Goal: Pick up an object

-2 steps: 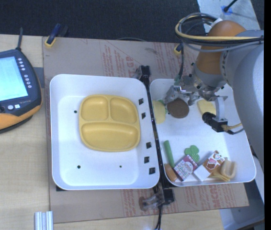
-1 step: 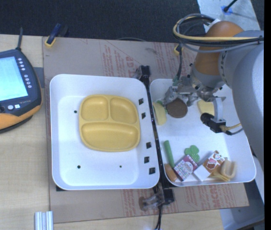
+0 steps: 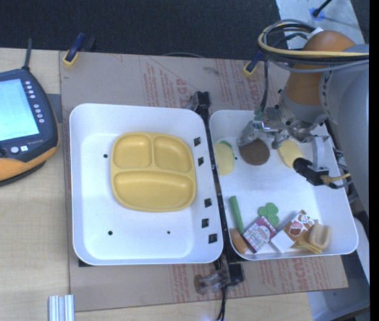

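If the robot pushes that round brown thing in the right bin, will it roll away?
The brown thing looks round and smooth, so a sideways push would probably send it rolling or sliding. The bin floor around it is slick white plastic, which may help it skid. It seems small, likely light.

The gripper (image 3: 264,131) is hanging just above a brown disc (image 3: 255,153) in the right bin (image 3: 340,209), a yellow piece (image 3: 289,153) lying beside the disc.

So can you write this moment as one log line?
gripper: over right white bin | nearest: round brown toy | yellow divided plate: left white bin
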`<state>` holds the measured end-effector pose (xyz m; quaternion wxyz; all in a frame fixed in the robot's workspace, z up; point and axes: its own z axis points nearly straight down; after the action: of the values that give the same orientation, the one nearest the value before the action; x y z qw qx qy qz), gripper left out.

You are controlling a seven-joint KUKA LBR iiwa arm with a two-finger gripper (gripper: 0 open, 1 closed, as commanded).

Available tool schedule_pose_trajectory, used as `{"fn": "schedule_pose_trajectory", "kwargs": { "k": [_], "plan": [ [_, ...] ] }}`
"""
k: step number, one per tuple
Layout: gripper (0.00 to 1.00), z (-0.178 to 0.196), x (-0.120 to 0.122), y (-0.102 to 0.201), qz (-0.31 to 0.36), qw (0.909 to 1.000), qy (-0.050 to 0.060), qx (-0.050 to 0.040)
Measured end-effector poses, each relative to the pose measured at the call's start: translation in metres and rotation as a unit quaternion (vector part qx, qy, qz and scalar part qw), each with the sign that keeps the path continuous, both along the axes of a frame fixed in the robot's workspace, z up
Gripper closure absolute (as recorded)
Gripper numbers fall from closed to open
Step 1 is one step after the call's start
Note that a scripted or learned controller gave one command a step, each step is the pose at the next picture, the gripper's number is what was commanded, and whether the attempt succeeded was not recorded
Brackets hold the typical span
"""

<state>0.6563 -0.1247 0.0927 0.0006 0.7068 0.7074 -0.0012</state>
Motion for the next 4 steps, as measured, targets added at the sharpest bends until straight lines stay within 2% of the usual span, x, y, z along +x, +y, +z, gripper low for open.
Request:
{"fn": "schedule_pose_trajectory", "kwargs": {
  "k": [1, 2, 3, 4],
  "plan": [
    [0.0, 0.0, 0.0, 0.033, 0.003, 1.0, 0.002, 0.0008],
    [0.0, 0.0, 0.0, -0.005, 0.0, 1.0, 0.0, 0.0002],
    [0.0, -0.001, 0.0, 0.021, 0.003, 1.0, 0.002, 0.0013],
    [0.0, 0.0, 0.0, 0.027, 0.002, 1.0, 0.002, 0.0005]
  ]
}}
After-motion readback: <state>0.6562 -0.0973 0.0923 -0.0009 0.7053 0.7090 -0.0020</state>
